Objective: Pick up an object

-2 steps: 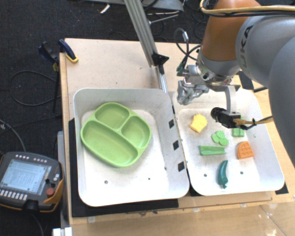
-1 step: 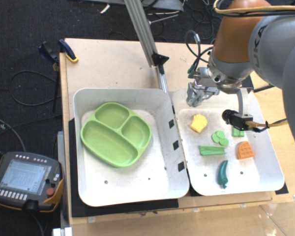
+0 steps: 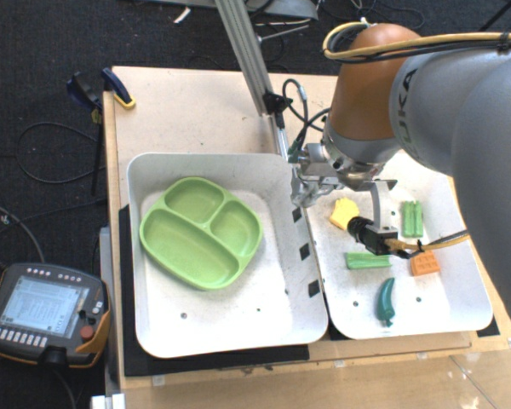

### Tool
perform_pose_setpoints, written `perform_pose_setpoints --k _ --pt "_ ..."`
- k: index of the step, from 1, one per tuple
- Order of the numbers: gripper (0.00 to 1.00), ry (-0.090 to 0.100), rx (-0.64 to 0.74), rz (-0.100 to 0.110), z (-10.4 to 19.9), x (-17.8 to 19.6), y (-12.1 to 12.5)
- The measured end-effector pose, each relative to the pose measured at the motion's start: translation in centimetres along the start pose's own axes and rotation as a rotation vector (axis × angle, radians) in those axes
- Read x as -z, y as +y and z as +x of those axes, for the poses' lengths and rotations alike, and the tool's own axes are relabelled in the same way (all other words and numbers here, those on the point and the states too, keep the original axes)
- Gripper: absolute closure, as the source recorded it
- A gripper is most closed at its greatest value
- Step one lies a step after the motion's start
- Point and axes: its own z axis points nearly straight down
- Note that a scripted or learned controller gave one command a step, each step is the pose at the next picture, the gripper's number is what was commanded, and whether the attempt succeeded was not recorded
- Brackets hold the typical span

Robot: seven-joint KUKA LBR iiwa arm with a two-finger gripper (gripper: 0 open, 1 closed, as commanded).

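My gripper (image 3: 304, 190) hangs over the left rim of the right bin (image 3: 447, 315), close to the divide between the two bins, and nothing shows in its grip. Just right of it lies a yellow block (image 3: 341, 212). Further right are an upright green block (image 3: 411, 219), a flat green piece (image 3: 368, 262), an orange block (image 3: 424, 264) and a teal curved piece (image 3: 385, 302). A light green divided plate (image 3: 201, 231) rests in the left bin (image 3: 138, 262).
A slanted aluminium pole (image 3: 247, 49) rises behind the bins, ending near the gripper. A blue and yellow clamp (image 3: 111, 88) sits at the bench's back left corner. A teach pendant (image 3: 43, 312) lies on the floor at lower left.
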Motion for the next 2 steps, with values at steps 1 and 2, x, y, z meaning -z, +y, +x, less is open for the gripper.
perform_pose_setpoints --k 1,2 --pt "1.00 -0.001 -0.001 -0.013 0.0 4.8 4.9" --pt "1.00 -0.002 -0.010 -0.007 -3.5 6.5 4.0"
